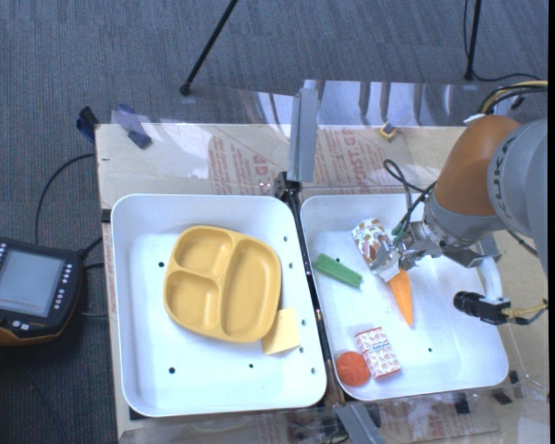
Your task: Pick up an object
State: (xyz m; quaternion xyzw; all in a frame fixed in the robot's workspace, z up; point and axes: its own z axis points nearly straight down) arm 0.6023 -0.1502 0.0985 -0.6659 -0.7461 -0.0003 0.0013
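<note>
Nearest the camera, along the front of the right bin [462, 377], sit an orange-red round piece [353, 368] and a small red-and-white carton [377, 352], touching or very nearly so. Further back in that bin lie a green block [338, 270], a toy carrot [403, 297] and a printed packet [370, 238].

The gripper [394, 259] is low over the bin, its tip between the packet and the carrot's blunt top — right against both, as far as this slanted view shows. How wide the claw stands, and whether it has hold of anything, cannot be told from here: the tip is a small, dark, cluttered patch.

The likely target is the carrot or the packet (which one is a guess). The risk follows from that crowding — closing there could catch an edge of both or only graze one, so the piece slips out on the lift. The carrot tapers, so a pinch could squeeze it away.

The left bin [134, 248] holds a yellow divided plate [224, 284] with a pale yellow wedge [283, 332] just beside its front corner, well apart from the arm.
</note>
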